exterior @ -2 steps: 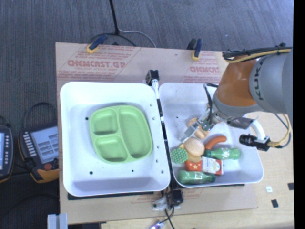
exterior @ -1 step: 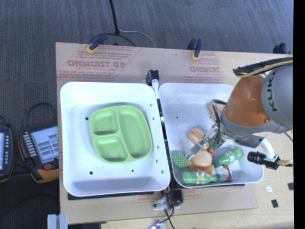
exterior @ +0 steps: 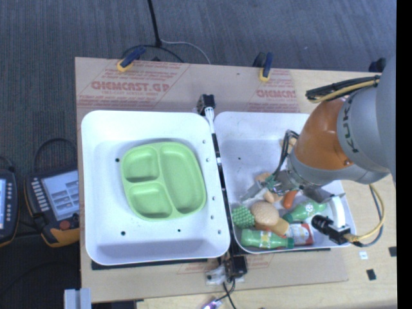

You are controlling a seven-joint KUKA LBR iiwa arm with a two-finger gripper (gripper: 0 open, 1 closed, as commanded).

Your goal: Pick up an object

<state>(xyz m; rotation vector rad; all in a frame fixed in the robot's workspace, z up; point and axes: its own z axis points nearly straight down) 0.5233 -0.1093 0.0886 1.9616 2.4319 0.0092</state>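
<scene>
The right bin (exterior: 257,134) holds several toy foods heaped at its near end: a tan bread roll (exterior: 265,214), a green bottle (exterior: 264,239), a ridged green piece (exterior: 242,216), an orange-red piece (exterior: 290,199) and a green packet (exterior: 310,209). My gripper (exterior: 273,184) is low in this bin, right above the far edge of the heap, close to the orange-red piece and a small tan piece (exterior: 269,197). The grey and orange wrist hides the things behind it. No item is visibly between the fingers.
The left bin (exterior: 103,140) holds a light green divided plate (exterior: 163,179). The bins' shared wall (exterior: 217,166) runs just left of the heap. A red and white packet (exterior: 302,235) lies against the right bin's near wall. Bare bin floor (exterior: 251,143) lies beyond the gripper.
</scene>
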